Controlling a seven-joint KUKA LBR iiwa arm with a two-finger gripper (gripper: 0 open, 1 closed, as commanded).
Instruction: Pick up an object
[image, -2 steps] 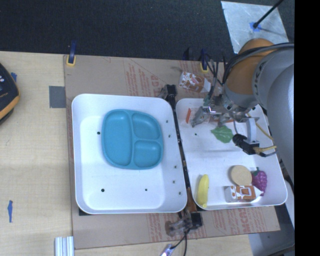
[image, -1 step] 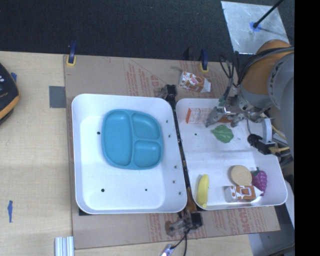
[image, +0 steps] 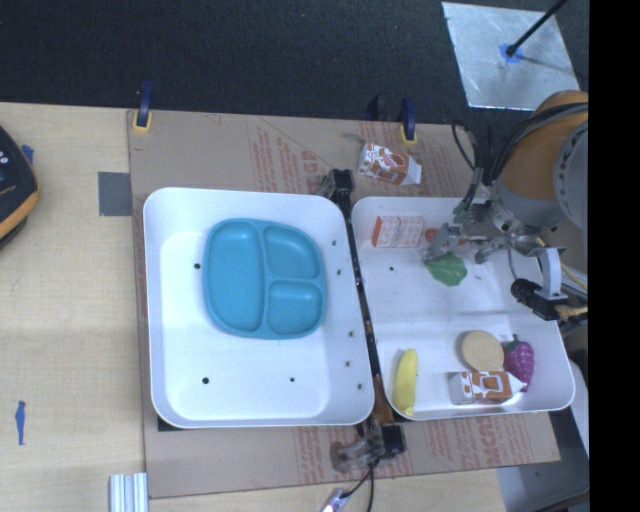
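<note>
The right bin (image: 430, 310) holds several items. A green toy vegetable (image: 446, 271) lies near its far side, and my gripper (image: 449, 243) hangs right over its far edge, low and close to it. I cannot see whether it touches the vegetable. A white and orange carton (image: 398, 232) lies just left of the gripper. Along the near side are a yellow banana (image: 405, 380), a round tan biscuit (image: 482, 350), purple grapes (image: 520, 361) and a small printed carton (image: 484, 387).
The left bin (image: 180, 380) holds a blue divided plate (image: 265, 277). A small packet (image: 390, 165) lies on the cardboard behind the bins. The arm and its cables crowd the right bin's far right corner.
</note>
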